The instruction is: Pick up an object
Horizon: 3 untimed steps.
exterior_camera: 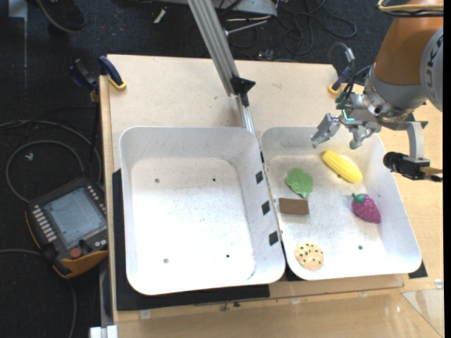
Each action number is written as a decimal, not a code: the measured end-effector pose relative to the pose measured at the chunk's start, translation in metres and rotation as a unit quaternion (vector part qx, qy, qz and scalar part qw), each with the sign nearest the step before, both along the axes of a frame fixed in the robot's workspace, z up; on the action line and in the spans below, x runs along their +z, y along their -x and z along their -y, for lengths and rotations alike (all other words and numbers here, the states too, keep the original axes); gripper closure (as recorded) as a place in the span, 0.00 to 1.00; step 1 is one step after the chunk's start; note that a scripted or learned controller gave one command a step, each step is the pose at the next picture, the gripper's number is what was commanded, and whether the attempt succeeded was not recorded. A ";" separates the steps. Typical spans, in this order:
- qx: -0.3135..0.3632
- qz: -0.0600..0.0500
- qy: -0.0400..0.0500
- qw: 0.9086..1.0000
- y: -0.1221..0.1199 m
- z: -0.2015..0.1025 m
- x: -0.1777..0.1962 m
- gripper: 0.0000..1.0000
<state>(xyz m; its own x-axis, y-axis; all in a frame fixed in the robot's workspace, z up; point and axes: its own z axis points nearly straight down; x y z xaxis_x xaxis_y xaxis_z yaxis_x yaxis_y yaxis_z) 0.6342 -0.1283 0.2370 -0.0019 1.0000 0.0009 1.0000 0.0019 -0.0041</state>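
Observation:
The right bin [394, 248] holds a yellow corn cob [342, 166], a green leaf [300, 182], a brown block [293, 206], a purple grape bunch [366, 208] and a tan cookie [309, 255]. My gripper [342, 134] hangs over the bin's far edge, just above and behind the corn. Its fingers [324, 130] are spread open, and nothing sits between them.
The left bin [141, 146] lies beside the right one, with a row of black clips [266, 206] along the shared wall. A slanted metal pole [215, 37] rises behind the bins. Clamps [113, 72] sit at the bench's far corners.

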 end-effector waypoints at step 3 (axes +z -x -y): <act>0.000 -0.001 0.000 1.000 0.008 -0.016 -0.097 0.00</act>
<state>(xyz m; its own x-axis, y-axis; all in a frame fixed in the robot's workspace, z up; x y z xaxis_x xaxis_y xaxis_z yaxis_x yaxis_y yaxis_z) 0.6266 -0.1127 0.1404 -0.0027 1.0000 0.0009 1.0000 0.0027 -0.0060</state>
